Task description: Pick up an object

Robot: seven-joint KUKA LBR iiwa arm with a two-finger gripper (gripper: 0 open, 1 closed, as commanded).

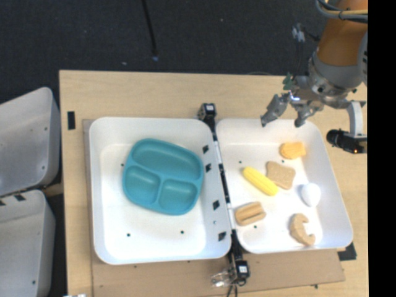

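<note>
My gripper [285, 114] hangs over the far edge of the right bin [247, 132], its two fingers spread open with nothing between them. Below it in that bin lie an orange piece [292, 150], a tan bread slice [281, 174], a yellow corn cob [260, 181], a white egg-like piece [309, 194], a hot dog bun [250, 213] and a curved tan piece [302, 229]. The orange piece is the nearest to the fingers, a little toward the camera from them.
The left bin [105, 228] holds a teal divided plate [163, 176]. A black clip [207, 111] sits at the far end of the divider between the bins. Grey panels [25, 147] stand off the bench's left side.
</note>
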